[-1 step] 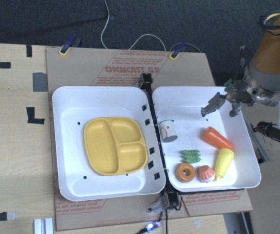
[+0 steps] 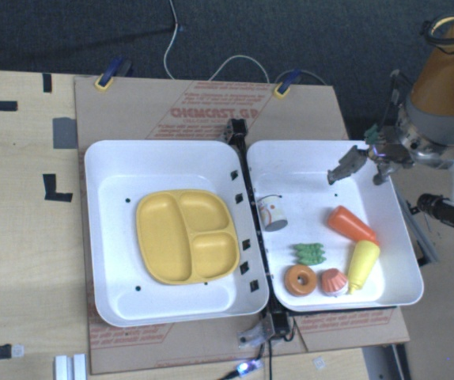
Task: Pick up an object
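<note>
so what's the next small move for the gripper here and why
Probably move the gripper toward the near side of the right bin and lower it over the carrot. The gripper sits open at the bin's far right edge with nothing between its fingers, and the carrot is the closest toy, lying apart from the yellow bottle.

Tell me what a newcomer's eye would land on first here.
The big yellow divided plate in the left bin stands out most. Next come the bright toys in the right bin: an orange carrot, a yellow bottle and a donut. The gripper hovers over that bin's upper right corner.
</note>
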Tool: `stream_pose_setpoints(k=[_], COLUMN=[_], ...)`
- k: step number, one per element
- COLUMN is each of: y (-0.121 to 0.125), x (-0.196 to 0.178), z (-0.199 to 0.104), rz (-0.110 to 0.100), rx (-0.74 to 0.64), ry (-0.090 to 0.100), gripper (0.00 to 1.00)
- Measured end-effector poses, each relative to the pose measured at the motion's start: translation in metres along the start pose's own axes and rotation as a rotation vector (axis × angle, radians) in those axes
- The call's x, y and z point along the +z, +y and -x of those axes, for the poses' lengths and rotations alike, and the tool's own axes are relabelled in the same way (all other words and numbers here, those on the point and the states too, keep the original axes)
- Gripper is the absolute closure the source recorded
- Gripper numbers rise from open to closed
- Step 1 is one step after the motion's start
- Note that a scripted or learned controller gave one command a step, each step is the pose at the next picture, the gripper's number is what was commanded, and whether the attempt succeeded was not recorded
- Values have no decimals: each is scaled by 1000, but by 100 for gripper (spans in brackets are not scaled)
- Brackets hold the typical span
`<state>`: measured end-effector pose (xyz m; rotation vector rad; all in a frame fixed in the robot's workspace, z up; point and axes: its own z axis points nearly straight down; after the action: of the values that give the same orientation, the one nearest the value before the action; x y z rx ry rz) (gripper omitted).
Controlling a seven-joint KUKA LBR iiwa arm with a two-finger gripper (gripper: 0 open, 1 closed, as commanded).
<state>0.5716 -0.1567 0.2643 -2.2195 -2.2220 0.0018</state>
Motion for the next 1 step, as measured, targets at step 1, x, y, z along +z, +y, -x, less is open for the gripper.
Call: stream_pose_setpoints(k=[1], y=[10], x=[53], z=[-1], rz=[-4], rx=[0], ry=[0], gripper=[0])
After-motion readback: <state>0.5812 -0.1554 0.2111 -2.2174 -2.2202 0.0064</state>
